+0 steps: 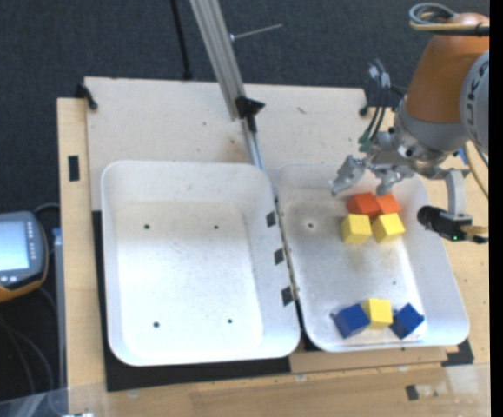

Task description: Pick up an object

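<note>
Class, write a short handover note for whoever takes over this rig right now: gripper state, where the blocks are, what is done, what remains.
Gripper: hovering above the orange blocks at the far end of the right bin; nothing seen between its fingers.
Blocks: two orange blocks with two yellow blocks touching them on the near side; at the bin's near end, a yellow block between two blue blocks.
Left bin: white, beside the right bin.
Done: no pick yet.
Left: close on one block and lift it.

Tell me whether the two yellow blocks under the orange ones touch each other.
Touching. The camera view shows the left yellow block and the right yellow block meeting edge to edge with no gap.
</note>
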